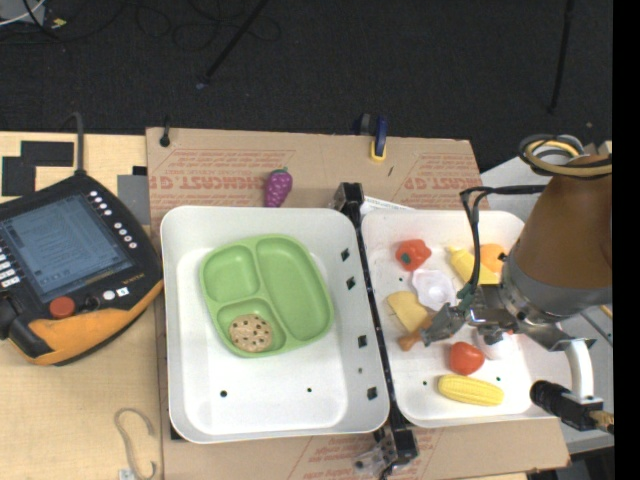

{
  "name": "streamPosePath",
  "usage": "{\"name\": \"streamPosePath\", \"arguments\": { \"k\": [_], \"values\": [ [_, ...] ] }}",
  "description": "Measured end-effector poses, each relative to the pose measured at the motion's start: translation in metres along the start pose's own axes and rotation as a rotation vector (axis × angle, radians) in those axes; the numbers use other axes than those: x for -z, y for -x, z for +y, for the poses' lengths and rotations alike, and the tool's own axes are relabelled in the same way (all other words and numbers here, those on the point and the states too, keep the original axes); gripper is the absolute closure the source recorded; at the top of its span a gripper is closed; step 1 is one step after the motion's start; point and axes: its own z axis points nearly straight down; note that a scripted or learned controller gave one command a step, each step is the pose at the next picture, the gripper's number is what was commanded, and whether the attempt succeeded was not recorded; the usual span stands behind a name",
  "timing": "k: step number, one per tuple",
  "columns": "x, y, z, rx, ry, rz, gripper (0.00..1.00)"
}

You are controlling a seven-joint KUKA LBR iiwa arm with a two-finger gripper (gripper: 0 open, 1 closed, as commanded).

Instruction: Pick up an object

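Over the right bin (400, 393), the gripper (462, 320) hangs among crowded toy food; I cannot tell how it is set or whether it has hold of anything. Its bulk hides part of the tomato (466, 357). Corn (470, 391) lies just below.

You see arm (565, 243): broad orange-brown band above wrist, grey collar below it. Yellow and black cables loop over top; one black cable runs down left side. Pincer (455, 323) dark metallic grey, small and angular.
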Motion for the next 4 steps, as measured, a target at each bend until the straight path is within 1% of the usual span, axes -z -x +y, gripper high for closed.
{"name": "streamPosePath", "arguments": {
  "k": [1,2,3,4],
  "values": [
    [0.004,0.000,0.002,0.001,0.010,-0.001,0.00],
    [-0.055,-0.002,0.011,0.003,0.005,0.000,0.00],
    [-0.109,-0.001,0.000,0.001,0.004,0.000,0.00],
    [-0.126,-0.001,0.000,0.001,0.012,-0.004,0.00]
  ]
}}
